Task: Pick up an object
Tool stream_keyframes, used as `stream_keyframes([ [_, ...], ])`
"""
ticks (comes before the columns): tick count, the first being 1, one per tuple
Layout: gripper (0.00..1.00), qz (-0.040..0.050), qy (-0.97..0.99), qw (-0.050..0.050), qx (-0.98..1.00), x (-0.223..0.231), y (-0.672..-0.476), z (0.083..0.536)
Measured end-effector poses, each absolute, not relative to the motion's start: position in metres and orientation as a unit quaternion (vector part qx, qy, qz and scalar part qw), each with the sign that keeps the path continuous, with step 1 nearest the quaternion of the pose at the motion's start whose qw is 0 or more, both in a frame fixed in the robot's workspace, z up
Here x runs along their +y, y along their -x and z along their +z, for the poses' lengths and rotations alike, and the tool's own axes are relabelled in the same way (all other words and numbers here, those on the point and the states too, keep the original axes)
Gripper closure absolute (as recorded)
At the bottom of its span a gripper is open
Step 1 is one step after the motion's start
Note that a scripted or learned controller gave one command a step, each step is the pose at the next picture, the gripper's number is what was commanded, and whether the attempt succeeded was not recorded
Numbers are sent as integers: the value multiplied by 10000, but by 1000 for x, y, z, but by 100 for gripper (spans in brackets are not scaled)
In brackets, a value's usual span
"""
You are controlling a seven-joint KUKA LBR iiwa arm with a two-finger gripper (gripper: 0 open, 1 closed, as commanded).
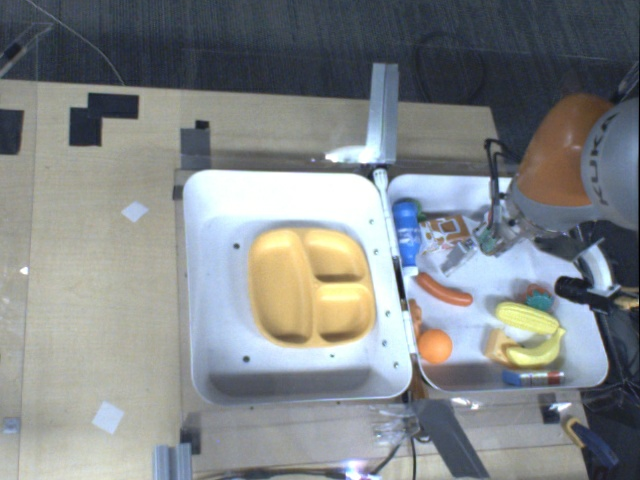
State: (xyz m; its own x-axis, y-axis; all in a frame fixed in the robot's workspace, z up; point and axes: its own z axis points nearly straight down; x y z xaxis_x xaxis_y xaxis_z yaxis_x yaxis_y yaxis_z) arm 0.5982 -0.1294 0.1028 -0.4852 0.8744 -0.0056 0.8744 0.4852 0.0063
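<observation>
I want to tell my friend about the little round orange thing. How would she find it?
Look in the right bin, the one full of toys. Go to its near left corner, just below the sausage. The orange ball sits there, the only round thing in that bin.

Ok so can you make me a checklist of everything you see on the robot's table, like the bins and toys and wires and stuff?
Surface: wooden bench with black tape marks.
Job's things: right bin holds a blue bottle, sausage, orange ball, corn, banana and a marker.
Clutter: left bin holds a yellow divided tray; a printed packet lies in the right bin.
Grippers: gripper low over the right bin's back, beside the packet; finger state unclear.
Cables: black cable by the arm; wires at the front edge.
Surroundings: dark carpet.
</observation>
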Motion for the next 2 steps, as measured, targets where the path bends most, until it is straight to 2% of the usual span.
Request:
stream_keyframes([
  [1, 100, 33, -5054, 73, 8629, -128, -601, 115],
  [2, 0, 31, -5053, 67, 8629, -127, -601, 114],
])
